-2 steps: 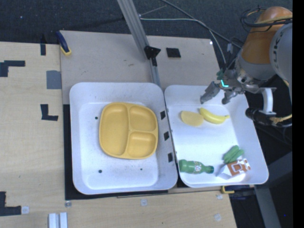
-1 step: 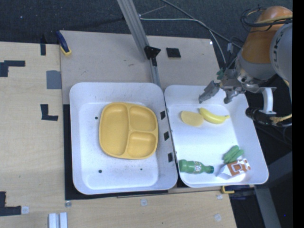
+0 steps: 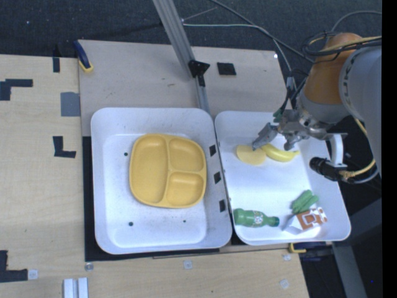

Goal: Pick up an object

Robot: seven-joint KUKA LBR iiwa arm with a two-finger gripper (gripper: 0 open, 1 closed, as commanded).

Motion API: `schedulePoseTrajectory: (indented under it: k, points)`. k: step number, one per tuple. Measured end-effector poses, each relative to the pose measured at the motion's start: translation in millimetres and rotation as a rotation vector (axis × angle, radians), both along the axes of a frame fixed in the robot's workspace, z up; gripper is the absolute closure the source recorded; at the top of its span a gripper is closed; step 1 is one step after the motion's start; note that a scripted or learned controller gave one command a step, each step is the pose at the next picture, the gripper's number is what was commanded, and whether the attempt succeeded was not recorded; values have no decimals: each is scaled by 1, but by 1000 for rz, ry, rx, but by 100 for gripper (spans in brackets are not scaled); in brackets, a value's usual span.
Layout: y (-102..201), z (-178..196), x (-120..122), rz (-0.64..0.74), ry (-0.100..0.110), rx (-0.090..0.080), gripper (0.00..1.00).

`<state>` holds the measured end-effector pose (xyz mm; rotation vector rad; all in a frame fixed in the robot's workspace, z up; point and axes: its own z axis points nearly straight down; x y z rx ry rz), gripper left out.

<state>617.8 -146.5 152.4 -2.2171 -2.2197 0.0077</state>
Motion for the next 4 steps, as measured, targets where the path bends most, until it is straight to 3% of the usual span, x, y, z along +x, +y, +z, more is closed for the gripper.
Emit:
schedulePoseTrajectory:
  k: [1,2,3,4]
  points:
    - [-2,-55,9,0,-13,-8,0]
    - [-4,-57,15,1,-23,-8,0]
    - [-5,-45,16,2,-31,-13,100]
    - [-7,-1,22,0,-8,0,100]
